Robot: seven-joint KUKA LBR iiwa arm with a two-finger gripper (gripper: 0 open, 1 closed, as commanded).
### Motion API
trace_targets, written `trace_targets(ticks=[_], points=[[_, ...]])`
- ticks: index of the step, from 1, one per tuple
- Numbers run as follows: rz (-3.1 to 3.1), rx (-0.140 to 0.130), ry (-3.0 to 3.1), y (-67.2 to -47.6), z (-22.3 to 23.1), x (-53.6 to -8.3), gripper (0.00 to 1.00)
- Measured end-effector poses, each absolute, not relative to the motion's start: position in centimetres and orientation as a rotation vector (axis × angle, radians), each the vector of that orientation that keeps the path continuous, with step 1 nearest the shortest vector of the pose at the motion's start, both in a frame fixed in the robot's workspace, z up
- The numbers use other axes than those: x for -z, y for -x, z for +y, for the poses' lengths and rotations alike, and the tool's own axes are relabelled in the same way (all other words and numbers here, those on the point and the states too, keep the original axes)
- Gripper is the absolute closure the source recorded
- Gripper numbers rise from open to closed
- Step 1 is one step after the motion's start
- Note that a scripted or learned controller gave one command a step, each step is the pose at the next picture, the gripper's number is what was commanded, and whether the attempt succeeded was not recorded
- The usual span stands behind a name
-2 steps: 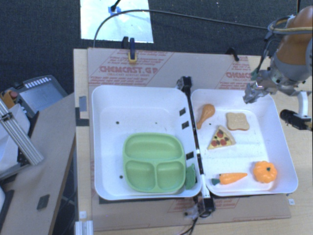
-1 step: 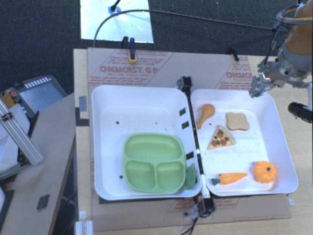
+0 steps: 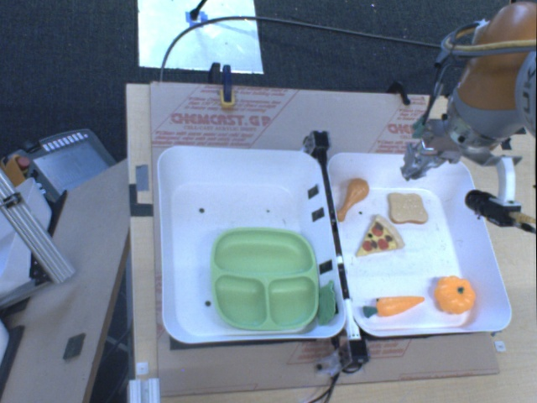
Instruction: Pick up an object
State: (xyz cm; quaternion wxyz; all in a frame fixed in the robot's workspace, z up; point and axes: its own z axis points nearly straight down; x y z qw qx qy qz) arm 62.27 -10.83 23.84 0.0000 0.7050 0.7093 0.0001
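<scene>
While poised above right bin (image 3: pixel 487 250) rear edge, gripper (image 3: pixel 414 168) grips nothing visible; finger spread unclear. Likely lining up toward bread slice (image 3: pixel 408 208) just below.

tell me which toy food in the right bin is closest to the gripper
The bread slice. It lies just below the gripper, near the bin's far edge; the chicken drumstick and pizza slice sit farther off.

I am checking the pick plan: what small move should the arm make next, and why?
Probably lower the gripper toward the bread slice. The gripper hangs over the right bin's far edge, and the slice lies nearest to it, flat and apart from the other toys.
</scene>
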Motion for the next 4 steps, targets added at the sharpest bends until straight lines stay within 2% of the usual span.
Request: trace_targets(ticks=[2,3,4], points=[[2.23,-0.002,-2.213,-59.4,-0.8,-24.4,1.0],[2.23,-0.003,-2.212,-59.7,5.1,-23.7,1.0],[2.233,-0.003,-2.211,-58.6,11.0,-23.6,1.0]])
